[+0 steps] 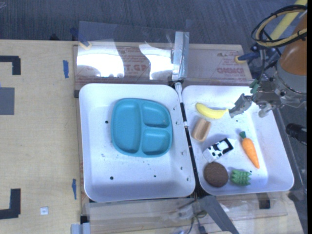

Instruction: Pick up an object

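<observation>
Yellow banana is lying at the back of the right bin. I am seeing the gripper hovering just right of it, its 2 fingers spread open and gripping nothing.

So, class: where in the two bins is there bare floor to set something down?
Left bin: bare strip in front of the blue tray. Right bin: bare patch right of the carrot. Crowded around the banana, cow and brown ball.
</observation>
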Controlling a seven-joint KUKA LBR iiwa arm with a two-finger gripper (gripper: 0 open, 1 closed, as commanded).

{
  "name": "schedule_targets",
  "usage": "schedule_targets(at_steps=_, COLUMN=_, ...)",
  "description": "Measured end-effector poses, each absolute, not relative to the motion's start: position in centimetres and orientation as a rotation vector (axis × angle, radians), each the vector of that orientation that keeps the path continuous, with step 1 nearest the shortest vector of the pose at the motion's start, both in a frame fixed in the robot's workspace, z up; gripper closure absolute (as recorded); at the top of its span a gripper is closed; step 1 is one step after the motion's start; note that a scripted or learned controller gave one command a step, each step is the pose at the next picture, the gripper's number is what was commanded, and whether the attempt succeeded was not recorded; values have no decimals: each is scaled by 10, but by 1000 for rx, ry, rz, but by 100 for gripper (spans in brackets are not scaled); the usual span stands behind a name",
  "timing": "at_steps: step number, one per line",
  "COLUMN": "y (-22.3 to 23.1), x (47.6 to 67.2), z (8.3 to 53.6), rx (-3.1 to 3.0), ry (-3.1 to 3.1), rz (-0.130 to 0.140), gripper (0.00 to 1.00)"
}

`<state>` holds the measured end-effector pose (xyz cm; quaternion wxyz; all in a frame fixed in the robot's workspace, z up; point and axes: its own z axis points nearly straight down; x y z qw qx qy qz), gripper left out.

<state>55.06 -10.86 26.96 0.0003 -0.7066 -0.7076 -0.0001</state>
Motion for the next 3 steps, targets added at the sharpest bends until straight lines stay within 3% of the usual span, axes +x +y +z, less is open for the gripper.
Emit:
schedule_targets(at_steps=1, y=-170, x=538, z=120, rx=-2334, ry=-2123, rz=-12, gripper=0)
schedule_targets(at_steps=2, y=-177, x=534, z=108, rx=-2298, ry=-2192, rz=-54, gripper=0)
schedule_targets(at_steps=3, y=-177, x=537, z=122, rx=-2307, ry=-2198, rz=-66, gripper=100)
